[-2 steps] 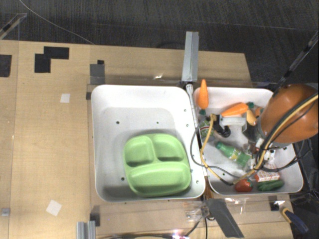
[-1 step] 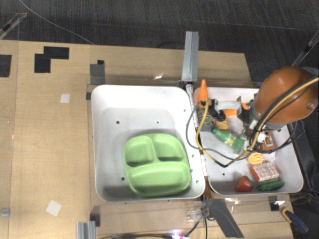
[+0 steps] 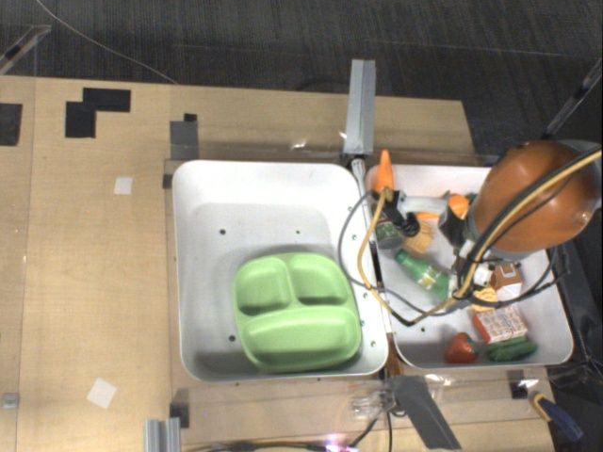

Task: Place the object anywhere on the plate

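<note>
- two white bins sit side by side on the bench [image 3: 85, 281]: the left bin [image 3: 203, 205] and the right bin [image 3: 558, 332].
- one green plate [image 3: 297, 314] lies in the left bin, toward its near right corner. it has two small compartments on the far side and one long one on the near side, all bare.
- the arm [image 3: 537, 196], with its orange band, reaches in from the right and hangs over the far right part of the right bin.
- the gripper [image 3: 468, 269] hangs below the band, over the middle of the right bin. i cannot tell whether it is spread or closed, nor whether it grips anything.
- every loose thing lies in the right bin, apart from the plate. which one is the task's object cannot be told.
- a carrot [image 3: 382, 170] lies at the far left corner, by the wall between the bins.
- a green bottle [image 3: 421, 269] lies tilted, just left of the gripper.
- a small orange piece [image 3: 457, 203] sits on the far side, just left of the band.
- a brown box [image 3: 507, 274] sits just right of the gripper.
- a red-and-white box [image 3: 499, 323] lies toward the near wall, with a red fruit [image 3: 460, 348] to its near left and a green vegetable [image 3: 512, 350] just in front of it.
- dark cables [image 3: 358, 252] loop from the arm across the wall between the bins.
</note>
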Robot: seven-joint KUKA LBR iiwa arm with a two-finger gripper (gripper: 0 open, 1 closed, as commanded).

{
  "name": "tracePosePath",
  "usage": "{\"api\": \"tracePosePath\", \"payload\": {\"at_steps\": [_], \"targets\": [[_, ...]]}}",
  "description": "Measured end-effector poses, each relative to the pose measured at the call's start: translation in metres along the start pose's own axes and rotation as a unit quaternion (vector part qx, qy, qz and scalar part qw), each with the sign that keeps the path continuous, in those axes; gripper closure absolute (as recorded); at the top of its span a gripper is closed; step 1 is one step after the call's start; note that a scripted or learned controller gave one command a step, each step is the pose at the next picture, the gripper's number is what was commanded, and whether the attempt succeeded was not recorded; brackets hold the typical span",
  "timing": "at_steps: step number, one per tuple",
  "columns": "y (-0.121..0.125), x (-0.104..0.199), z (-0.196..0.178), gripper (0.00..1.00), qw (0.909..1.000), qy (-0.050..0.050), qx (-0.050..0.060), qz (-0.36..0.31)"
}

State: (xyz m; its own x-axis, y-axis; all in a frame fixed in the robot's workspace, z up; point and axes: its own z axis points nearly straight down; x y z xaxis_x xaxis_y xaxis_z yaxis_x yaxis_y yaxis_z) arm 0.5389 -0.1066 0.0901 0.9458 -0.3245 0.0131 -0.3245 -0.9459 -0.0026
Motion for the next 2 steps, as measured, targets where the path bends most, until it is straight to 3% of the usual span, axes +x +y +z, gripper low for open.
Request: {"api": "tracePosePath", "payload": {"at_steps": [1, 2], "targets": [[-0.012, 0.0, -0.048, 1.0, 0.9986, -0.004, 0.001, -0.052], [-0.015, -0.037, -0.096, 1.0, 0.9983, -0.004, 0.0, -0.058]]}}
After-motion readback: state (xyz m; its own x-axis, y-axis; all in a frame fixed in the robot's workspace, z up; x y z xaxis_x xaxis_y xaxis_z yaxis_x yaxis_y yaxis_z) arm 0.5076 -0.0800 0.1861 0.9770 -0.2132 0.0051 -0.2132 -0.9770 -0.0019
